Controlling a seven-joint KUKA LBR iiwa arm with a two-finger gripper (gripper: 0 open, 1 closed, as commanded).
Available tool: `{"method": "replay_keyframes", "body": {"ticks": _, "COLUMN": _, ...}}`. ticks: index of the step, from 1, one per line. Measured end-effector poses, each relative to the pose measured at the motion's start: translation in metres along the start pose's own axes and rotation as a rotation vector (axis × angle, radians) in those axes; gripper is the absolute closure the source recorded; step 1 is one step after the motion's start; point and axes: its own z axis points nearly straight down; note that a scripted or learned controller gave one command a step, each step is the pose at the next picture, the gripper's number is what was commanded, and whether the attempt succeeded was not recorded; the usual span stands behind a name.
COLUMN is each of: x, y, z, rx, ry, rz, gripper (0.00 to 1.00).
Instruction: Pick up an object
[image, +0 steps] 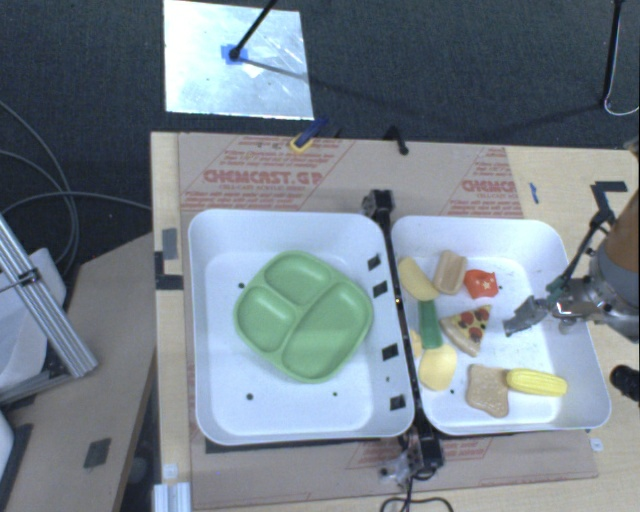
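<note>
Where the right bin (575, 300) has bare floor, toward its right wall, the gripper (522, 320) hovers just beside the pizza slice (466, 328), holding nothing; whether its fingers are parted I cannot tell. Perhaps a corn cob (536, 381) lies below.

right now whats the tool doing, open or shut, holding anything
Tool: cannot be told; it is over the right bin, right of the pizza slice, nothing seen in it.
</note>
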Motion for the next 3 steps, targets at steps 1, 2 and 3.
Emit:
{"method": "replay_keyframes", "body": {"ticks": 1, "x": 0.06, "y": -0.014, "z": 0.117, "rx": 0.006, "ry": 0.005, "rz": -0.005, "gripper": 0.0}}
{"method": "replay_keyframes", "body": {"ticks": 2, "x": 0.057, "y": -0.011, "z": 0.1, "rx": -0.004, "ry": 0.002, "rz": 0.001, "gripper": 1.0}}
{"method": "replay_keyframes", "body": {"ticks": 3, "x": 0.077, "y": 0.014, "z": 0.003, "rx": -0.011, "ry": -0.001, "rz": -0.005, "gripper": 1.0}}
